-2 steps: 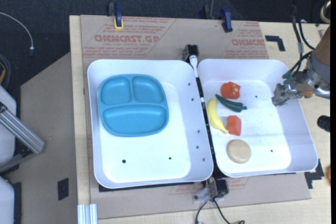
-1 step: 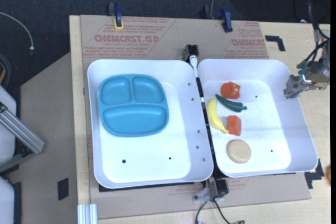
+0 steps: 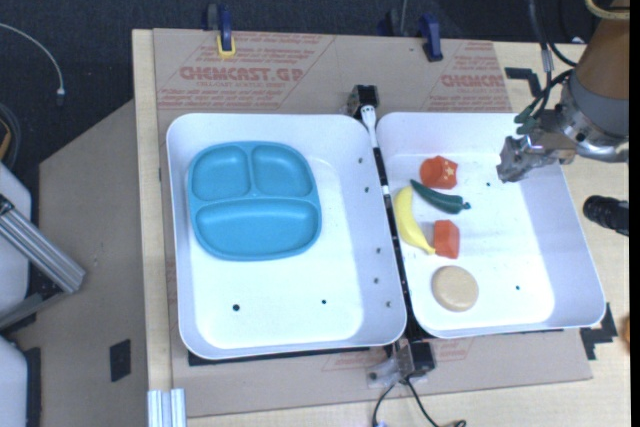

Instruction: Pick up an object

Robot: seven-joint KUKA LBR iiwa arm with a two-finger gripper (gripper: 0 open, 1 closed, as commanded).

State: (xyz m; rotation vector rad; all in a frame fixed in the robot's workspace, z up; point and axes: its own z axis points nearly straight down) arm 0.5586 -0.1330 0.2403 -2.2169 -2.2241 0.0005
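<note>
Grey arm [image 3: 600, 110], orange band [image 3: 605, 65], dark metal fingers [image 3: 512, 160].

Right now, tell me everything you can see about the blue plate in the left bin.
The blue plate is a light blue divided plate with rounded corners, smooth like plastic. Raised ridges split it into three compartments: two smaller ones at the far side and one wide one nearer the camera. Nothing lies in any compartment. It lies flat and right side up on the floor of the left bin, toward its far left part, with no other object touching it.
</note>
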